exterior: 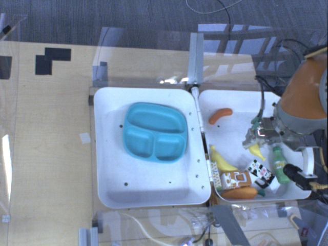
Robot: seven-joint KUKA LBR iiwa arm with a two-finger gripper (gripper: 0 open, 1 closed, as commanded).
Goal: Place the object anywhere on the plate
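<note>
A blue plate (154, 132) with three compartments lies in the middle of the left bin (110, 158), with nothing on it. My gripper (258, 136) hangs low in the right bin (233, 99), at its right side, directly over a small yellow piece (255, 149) that pokes out just below it. Whether that piece is gripped is hidden by the wrist. An orange sausage (220, 115) lies apart at the back of the right bin.
Crowded along the right bin's front are a banana (223, 161), a brown carton (233, 179), an orange roll (239, 192), a black-and-white patterned item (260, 172) and a green bottle (279, 164). A raised divider (201, 132) separates the bins.
</note>
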